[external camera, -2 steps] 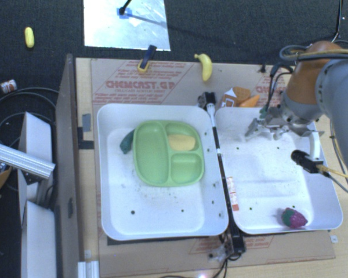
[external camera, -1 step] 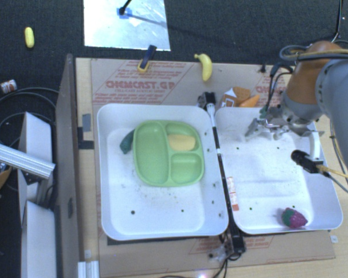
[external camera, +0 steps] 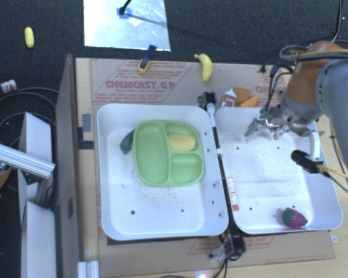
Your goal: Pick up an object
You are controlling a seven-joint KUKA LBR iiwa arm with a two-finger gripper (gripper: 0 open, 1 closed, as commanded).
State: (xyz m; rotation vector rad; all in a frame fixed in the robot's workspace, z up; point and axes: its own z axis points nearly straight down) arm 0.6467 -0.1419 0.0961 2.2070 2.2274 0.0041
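Pincer hangs over right bin near its back edge, fingers spread w/ nothing between; toy berry sits at front corner.

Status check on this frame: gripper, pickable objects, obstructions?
Gripper over right bin, far side, nothing between fingers. Strawberry toy in that bin's near corner, apart. Green tray with yellow piece in left bin. Path unobstructed.
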